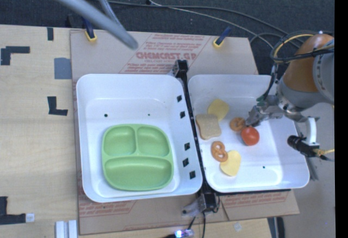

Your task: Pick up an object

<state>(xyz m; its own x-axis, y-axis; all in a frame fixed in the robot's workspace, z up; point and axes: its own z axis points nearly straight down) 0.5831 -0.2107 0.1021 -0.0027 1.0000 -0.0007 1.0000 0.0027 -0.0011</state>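
Observation:
In the right bin [272, 174] lie several toy foods: a pale yellow wedge [218, 108], a slice of bread [208, 126], a small pretzel [219, 150], a yellow heart-shaped piece [231, 163], a red tomato [250, 136] and a small orange piece [236, 124]. My gripper [254, 118] reaches down from the right. Its tip is just above the tomato and right beside the orange piece. Nothing is visibly lifted off the bin floor.
The left bin [92, 95] holds a green divided plate [137, 156]. A black divider [187, 123] runs between the bins. The arm's orange band [307, 63] hangs over the right bin's far right wall. Cables cross the dark floor behind the bench.

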